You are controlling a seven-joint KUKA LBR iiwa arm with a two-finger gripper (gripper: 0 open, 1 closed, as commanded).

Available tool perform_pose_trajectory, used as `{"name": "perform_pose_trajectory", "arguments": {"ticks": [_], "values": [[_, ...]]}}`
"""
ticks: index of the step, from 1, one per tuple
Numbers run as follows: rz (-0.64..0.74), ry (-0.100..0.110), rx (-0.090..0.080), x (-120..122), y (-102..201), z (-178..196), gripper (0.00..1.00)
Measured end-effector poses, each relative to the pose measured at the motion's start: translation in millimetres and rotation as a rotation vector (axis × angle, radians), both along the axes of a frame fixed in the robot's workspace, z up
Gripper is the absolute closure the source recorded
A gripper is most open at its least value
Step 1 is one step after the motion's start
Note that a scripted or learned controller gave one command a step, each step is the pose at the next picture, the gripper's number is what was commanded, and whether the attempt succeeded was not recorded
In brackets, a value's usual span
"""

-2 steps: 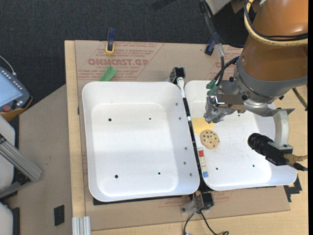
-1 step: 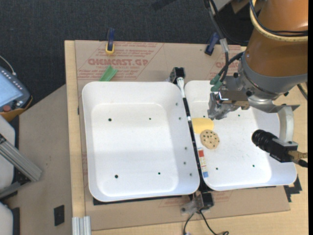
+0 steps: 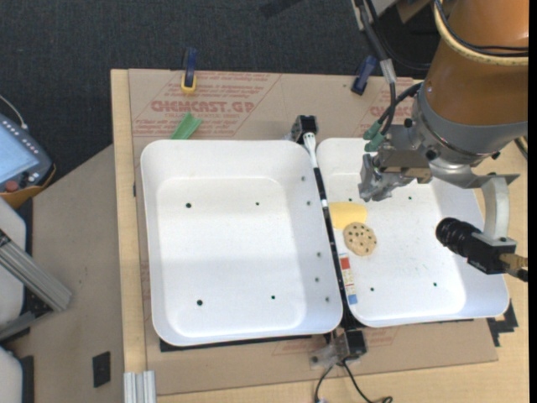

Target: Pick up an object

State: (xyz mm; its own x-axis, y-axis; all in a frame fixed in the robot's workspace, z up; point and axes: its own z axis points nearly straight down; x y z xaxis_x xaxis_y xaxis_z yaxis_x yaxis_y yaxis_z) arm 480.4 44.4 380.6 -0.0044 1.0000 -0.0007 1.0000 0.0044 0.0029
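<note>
One light, brittle cookie [image 3: 361,239] at 7 o'clock of gripper [image 3: 379,183]; grip rim edges gently; jaws' state indiscernible.

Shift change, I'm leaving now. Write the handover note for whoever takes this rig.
Gripper: hangs over the upper left part of the right bin; finger state can't be read, and nothing is seen in its grasp.
Objects: a yellow block and a speckled cookie-like disc lie by the right bin's left wall, just below the gripper. The left bin shows bare floor.
Done: no pick yet.
Left: descend, grasp one object, lift.
</note>
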Motion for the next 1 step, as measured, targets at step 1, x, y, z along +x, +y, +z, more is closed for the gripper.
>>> {"name": "perform_pose_trajectory", "arguments": {"ticks": [1], "values": [[0.001,0.001,0.002,-1.2,45.0,0.8,1.0]]}}
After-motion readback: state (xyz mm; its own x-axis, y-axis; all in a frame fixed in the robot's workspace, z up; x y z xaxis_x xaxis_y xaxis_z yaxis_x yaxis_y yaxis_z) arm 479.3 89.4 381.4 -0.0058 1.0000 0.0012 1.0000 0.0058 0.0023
